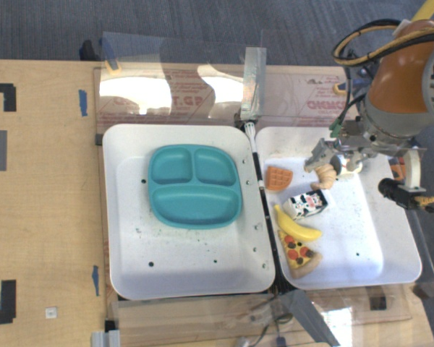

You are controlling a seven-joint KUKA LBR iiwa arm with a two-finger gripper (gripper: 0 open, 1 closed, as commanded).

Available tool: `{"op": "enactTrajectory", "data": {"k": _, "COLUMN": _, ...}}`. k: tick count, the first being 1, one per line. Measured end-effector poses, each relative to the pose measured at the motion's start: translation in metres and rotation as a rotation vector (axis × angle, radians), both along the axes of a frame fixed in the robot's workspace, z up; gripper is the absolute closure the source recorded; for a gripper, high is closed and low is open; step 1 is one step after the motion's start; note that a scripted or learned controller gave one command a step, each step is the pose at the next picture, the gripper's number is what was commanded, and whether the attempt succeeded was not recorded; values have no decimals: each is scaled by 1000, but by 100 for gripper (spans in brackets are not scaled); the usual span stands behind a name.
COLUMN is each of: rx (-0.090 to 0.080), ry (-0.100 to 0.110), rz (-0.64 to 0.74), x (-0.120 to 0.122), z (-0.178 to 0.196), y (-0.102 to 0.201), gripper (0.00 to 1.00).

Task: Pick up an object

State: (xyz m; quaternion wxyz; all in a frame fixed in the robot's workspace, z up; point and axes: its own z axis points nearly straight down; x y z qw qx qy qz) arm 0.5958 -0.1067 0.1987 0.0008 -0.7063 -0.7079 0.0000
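The pick looks to be in its early stage — nothing in the frame is lifted clear of a bin. The arm (401, 78) reaches in from the upper right, and its claw (335, 159) sits low over the upper part of the right bin (390, 259). Whether it is spread or closed I cannot tell; the metal parts blur together there. A small tan object (325, 176) lies just at its tip, touching or nearly so, but it is not clearly between the claw's two sides, so I judge it not yet grasped. What remains, then, is the closing and the lift.

By count: two white bins side by side on the tabletop (36, 215). The left bin (130, 259) carries one teal divided plate (195, 185) with three compartments. The right bin carries five small toy items along its left side — one orange waffle-like piece (278, 178) near the top, the tan object beside the claw, one black-and-white toy (306, 204) below that, one yellow banana (297, 227), and one pizza slice (301, 256) nearest the bottom of the frame.
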Motion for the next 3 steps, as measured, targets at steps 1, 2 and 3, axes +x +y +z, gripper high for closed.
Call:
{"op": "enactTrajectory", "data": {"k": 1, "rx": -3, "ry": -9, "rz": 173, "x": -16, "z": -110, "y": -27, "gripper": 0}}
{"op": "enactTrajectory", "data": {"k": 2, "rx": -4, "ry": -17, "rz": 171, "x": -14, "z": -98, "y": -27, "gripper": 100}}
{"op": "enactTrajectory", "data": {"k": 3, "rx": -3, "ry": -9, "rz": -133, "x": -1, "z": -110, "y": 1, "gripper": 100}}
